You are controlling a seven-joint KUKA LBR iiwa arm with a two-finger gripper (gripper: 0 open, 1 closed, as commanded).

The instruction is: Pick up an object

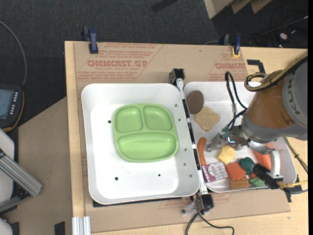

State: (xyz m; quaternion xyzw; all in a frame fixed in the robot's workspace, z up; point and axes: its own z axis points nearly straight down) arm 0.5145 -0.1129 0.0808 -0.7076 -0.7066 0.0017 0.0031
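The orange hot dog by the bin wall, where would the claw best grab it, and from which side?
Probably at its middle, from straight above. The hot dog lies flat and long, running along the right bin's left wall, so the fingers should close across its narrow width. The wall side looks tight, and the milk carton crowds its lower end, which makes the middle or upper part safer.
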